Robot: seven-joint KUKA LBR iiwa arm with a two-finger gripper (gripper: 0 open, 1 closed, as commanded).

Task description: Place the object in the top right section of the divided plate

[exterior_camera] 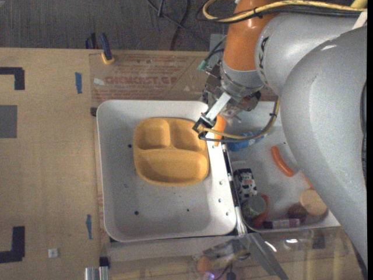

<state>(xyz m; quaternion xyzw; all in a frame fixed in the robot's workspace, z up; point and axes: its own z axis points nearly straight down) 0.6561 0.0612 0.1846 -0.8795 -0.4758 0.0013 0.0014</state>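
A yellow divided plate [171,151] lies in the left white bin [116,174], with two small sections at its far side and one large section nearer me. My gripper [222,116] hangs over the wall between the two bins, just right of the plate's top right section [187,135]. A small orange object [220,123] shows right under the gripper, partly hidden by the wrist; whether it is held is unclear.
The right bin [291,229] holds a blue thing [245,142], an orange sausage-shaped piece [281,161], a black-and-white item [246,182], a red-rimmed cup [258,206] and a round tan piece [313,203]. The arm covers much of that bin.
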